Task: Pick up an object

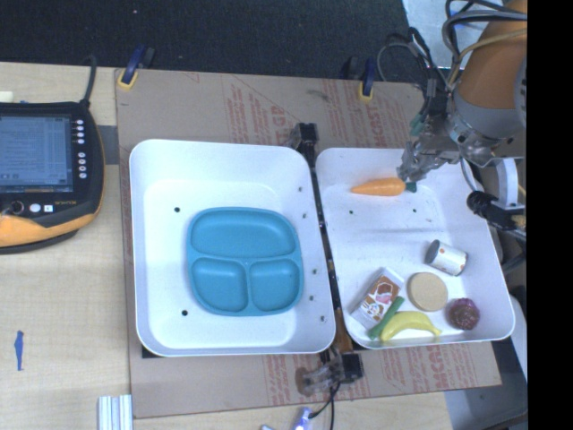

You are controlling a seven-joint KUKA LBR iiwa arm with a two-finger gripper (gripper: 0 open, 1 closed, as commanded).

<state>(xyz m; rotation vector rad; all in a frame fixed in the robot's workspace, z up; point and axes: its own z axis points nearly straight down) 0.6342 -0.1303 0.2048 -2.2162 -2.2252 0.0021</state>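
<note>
An orange carrot lies near the back of the right bin. My gripper hangs right at the carrot's right end, its dark fingertips touching or just above that tip. At the bin's front lie a small white can, a tan round disc, a dark red berry-like ball, a yellow banana with a green piece beside it, and a small brown-and-white packet.
The left bin holds a blue divided plate. A control pendant lies on the bench at far left. Cables loop above the arm's wrist at upper right. Clamps sit along the cardboard's back edge.
</note>
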